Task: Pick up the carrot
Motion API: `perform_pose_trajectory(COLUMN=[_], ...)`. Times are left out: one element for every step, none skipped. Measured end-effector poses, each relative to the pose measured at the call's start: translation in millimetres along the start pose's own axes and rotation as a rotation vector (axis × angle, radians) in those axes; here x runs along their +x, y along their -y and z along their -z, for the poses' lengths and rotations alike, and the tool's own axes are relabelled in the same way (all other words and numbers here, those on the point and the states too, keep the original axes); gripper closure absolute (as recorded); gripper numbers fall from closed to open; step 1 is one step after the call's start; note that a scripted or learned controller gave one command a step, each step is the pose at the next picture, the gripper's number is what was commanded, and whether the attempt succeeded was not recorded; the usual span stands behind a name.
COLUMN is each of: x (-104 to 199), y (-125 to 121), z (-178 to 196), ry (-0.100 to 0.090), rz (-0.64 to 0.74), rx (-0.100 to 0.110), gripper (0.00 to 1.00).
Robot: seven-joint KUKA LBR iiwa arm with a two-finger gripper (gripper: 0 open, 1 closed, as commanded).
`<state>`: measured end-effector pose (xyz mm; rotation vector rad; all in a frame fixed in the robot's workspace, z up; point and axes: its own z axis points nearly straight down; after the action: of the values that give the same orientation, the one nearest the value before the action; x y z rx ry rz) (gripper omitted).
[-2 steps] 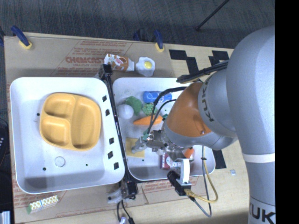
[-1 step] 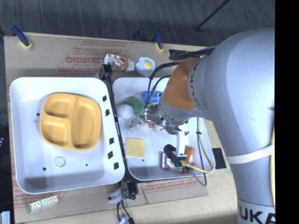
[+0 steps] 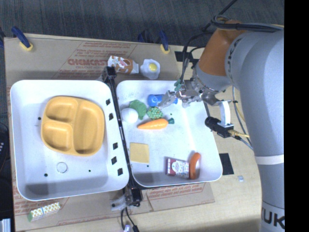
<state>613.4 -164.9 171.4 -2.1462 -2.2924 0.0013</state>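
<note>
We see the orange toy carrot (image 3: 153,124) lying flat in the right white bin (image 3: 205,144), while our two-finger gripper (image 3: 170,99) hovers just above-right (nothing between its parted fingers), presumably lining up.

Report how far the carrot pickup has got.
Done: the arm has reached over the right white bin, and the two-finger gripper sits near its far side, above the toy food.

In hand: nothing visibly; the orange carrot with a green tip lies flat on the bin floor, apart from the gripper, beside the green bumpy piece.

Left: descend onto the carrot, grasp it and lift.
</note>
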Motion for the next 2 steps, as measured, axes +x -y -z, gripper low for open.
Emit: perform_pose_trajectory(x=[34.2, 71.1], y=[39.5, -4.4], z=[-74.1, -79.4], ry=[0.004, 0.000], rz=[0.054, 0.238], rx=[-0.009, -0.001], gripper=[0.00, 0.00])
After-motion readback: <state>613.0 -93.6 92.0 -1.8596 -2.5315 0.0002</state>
